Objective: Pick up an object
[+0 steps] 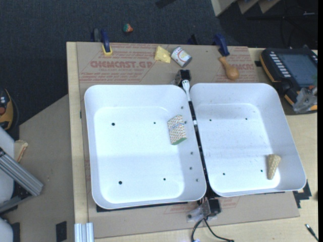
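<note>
"chemcast" lettering (pixel 121 64) on bench board (pixel 75 110)

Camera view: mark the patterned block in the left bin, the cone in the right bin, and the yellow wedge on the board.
patterned block (pixel 176 129), camera view, middle of its top face
cone (pixel 273 165), camera view, mid-length of its body
yellow wedge (pixel 162 55), camera view, centre of its face

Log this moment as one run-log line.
left white bin: green-patterned pouch | right white bin: tan waffle cone | pick: not yet done
</note>
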`<state>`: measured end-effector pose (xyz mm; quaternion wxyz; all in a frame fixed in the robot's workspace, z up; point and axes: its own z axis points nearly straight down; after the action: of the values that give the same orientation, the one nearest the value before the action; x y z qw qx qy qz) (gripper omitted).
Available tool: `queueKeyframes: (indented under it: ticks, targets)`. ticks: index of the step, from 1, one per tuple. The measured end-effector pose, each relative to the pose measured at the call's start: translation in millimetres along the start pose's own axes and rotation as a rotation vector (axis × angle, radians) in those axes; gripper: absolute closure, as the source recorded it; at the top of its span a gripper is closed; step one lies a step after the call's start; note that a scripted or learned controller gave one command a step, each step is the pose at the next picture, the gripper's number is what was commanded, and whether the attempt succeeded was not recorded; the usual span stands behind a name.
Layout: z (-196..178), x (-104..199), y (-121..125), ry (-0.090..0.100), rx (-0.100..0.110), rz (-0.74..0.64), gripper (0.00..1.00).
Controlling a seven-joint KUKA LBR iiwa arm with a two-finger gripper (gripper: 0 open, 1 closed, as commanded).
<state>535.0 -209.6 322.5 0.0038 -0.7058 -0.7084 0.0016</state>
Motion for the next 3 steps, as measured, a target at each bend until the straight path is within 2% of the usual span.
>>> queueKeyframes:
  ticks: [1,2,3]
  targets:
    - [13,118,16,0.001,-0.005,-0.008,1.0]
    - [28,3,-44,-0.006,-0.004,0.016,1.0]
    - [-132,45,-28,-0.009,-0.029,-0.003,1.0]
